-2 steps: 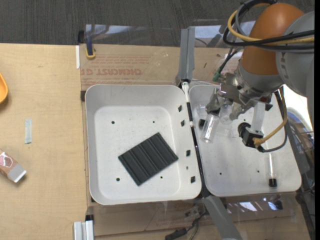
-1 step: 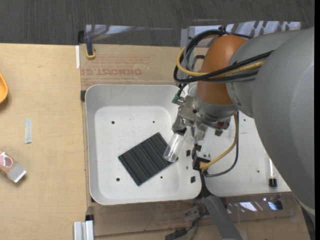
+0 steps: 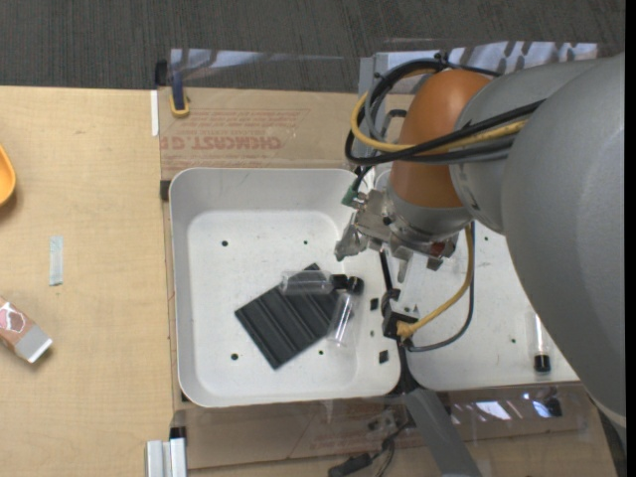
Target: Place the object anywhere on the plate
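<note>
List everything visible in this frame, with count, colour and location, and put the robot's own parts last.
white bins: two, white, side by side on the bench
ribbed plate: one, dark grey, in the left bin
clear tubes with black caps: two, at the plate's right edge
capped tube: one, clear with black cap, in the right bin
cardboard sheet: one, brown, behind the bins
small objects: a few, on the wooden bench at left
arm: one, grey with orange band, from the right
claw: one, above the left bin's right side
</note>
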